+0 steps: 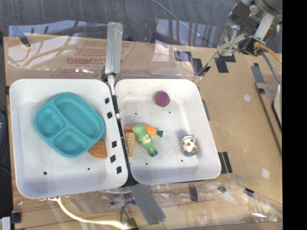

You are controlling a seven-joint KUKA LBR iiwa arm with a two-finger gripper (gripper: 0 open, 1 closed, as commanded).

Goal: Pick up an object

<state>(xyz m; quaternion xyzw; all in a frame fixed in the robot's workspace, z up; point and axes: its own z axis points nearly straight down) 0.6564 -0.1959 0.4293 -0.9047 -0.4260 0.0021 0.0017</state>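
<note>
Green bottle (145, 139) lies tilted mid right bin (204, 123) against the carrot (149, 129) — likely light, rigid, slick plastic, so I'd pinch across its body; end effector (229, 43) sits well apart above the table, grip state unclear.

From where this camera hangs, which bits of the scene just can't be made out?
- Pincer: camera view, small and tangled among cables at top right; open or shut is unclear.
- Orange waffle-patterned toy: partly tucked under the teal divided plastic plate.
- Orange toy carrot: the green plastic bottle lies across its middle.
- Small printed jar: label too small to read.
</note>
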